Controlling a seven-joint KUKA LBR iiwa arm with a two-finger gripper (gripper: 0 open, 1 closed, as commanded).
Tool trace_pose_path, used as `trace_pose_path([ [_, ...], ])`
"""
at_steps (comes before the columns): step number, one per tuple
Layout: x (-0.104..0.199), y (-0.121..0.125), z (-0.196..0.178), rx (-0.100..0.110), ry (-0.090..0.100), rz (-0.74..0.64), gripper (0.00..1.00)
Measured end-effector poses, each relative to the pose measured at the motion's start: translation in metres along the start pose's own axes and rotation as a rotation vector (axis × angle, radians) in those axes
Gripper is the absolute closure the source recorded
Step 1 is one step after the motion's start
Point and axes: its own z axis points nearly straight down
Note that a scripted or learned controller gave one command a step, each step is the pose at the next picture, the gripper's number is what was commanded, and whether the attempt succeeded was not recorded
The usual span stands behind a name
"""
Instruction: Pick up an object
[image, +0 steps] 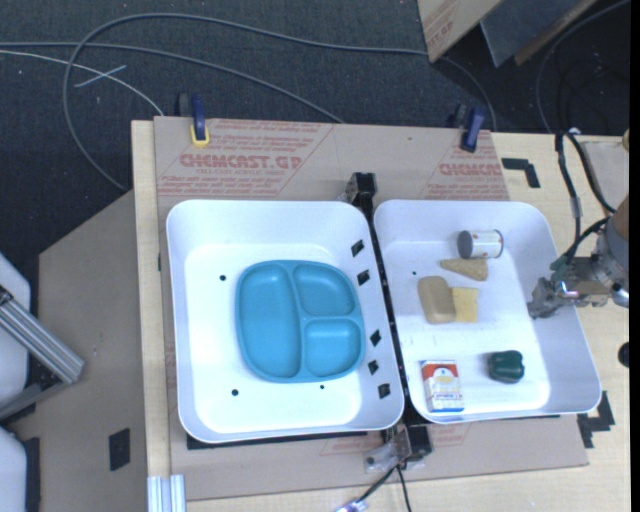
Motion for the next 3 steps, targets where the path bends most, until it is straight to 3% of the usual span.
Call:
trace_pose_path([
  [1,0.010,0.003,-0.057,-0.002,0.000,-0.001,1.00],
  [2,0.057,0.025,-0.041,0.007,0.004,-0.003,1.00],
  [3,0.104,0.050,-0.047,0.003,0.004,-0.005,1.00],
])
